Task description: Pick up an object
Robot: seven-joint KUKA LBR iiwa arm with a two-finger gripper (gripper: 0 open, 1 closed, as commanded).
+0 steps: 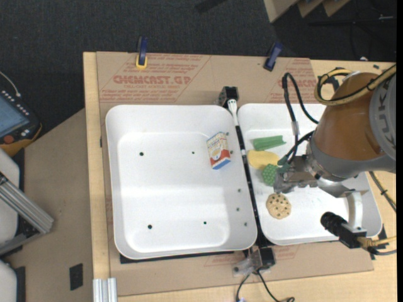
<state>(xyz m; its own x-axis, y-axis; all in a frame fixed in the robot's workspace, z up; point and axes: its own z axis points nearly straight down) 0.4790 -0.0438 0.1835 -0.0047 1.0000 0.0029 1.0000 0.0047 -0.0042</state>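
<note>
Cardboard-covered bench (189, 74) on dark floor, two white bins, my gripper (284, 176) low in the right bin (371, 216), touching a green object (271, 173), grip state I cannot tell, yellow piece (259, 158) and cookie (278, 206) nearby, small carton (218, 150) in the left bin (170, 231).

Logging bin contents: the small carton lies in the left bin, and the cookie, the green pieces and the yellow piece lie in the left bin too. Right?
Not quite. The small carton is in the left bin, but the camera view shows the cookie, green pieces and yellow piece in the right bin.
</note>
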